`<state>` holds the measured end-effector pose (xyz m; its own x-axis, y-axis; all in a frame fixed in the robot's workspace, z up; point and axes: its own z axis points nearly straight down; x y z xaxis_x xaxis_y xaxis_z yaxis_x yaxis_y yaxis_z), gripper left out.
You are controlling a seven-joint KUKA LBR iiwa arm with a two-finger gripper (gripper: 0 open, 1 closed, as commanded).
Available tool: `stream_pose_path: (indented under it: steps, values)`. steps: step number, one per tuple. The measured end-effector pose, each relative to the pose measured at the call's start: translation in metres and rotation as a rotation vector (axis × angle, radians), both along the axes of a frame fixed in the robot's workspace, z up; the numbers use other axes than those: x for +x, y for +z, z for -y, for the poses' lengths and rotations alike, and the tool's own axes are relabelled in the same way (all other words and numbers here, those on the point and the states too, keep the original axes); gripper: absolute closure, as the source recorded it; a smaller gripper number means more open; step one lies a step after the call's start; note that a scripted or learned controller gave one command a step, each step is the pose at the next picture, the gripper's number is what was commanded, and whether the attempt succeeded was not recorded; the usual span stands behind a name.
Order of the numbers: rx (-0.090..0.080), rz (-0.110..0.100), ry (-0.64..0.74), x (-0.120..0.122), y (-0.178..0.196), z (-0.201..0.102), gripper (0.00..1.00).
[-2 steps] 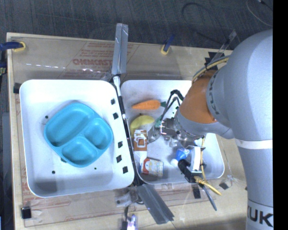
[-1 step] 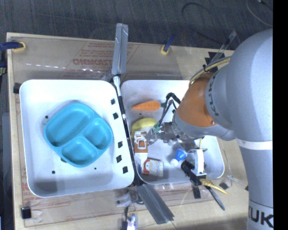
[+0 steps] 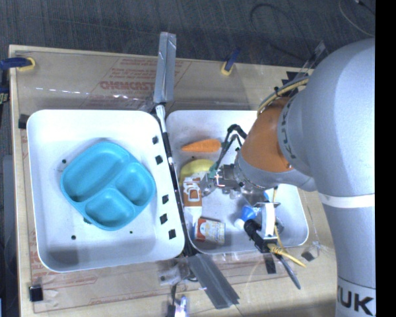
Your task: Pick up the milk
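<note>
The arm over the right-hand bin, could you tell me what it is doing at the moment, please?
The grey KUKA arm reaches in from the right and hangs low over the right bin, which holds several small items: a carrot, a yellow-green fruit, a small carton and a can. Its gripper sits close to the fruit and carton, with nothing visibly held. The left bin holds a blue divided tray.

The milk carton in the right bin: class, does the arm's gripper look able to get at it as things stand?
Probably yes. The milk carton lies exposed by the right bin's left wall, nothing on top; the gripper hovers beside it. The yellow fruit crowds one side.
</note>
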<state>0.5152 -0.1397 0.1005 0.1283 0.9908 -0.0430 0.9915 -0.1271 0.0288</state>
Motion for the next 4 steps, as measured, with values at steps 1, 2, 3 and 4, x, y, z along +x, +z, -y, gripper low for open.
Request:
stream_pose_path:
  steps: [1,2,3,4]
  values:
    - [0.006,0.005,-0.342,0.019,-0.003,-0.013,0.00]
    - [0.024,-0.012,-0.326,0.019,0.001,-0.023,1.00]
    - [0.052,-0.019,-0.406,-0.026,-0.011,-0.004,1.00]
    - [0.046,-0.016,-0.411,-0.027,-0.011,0.000,0.00]
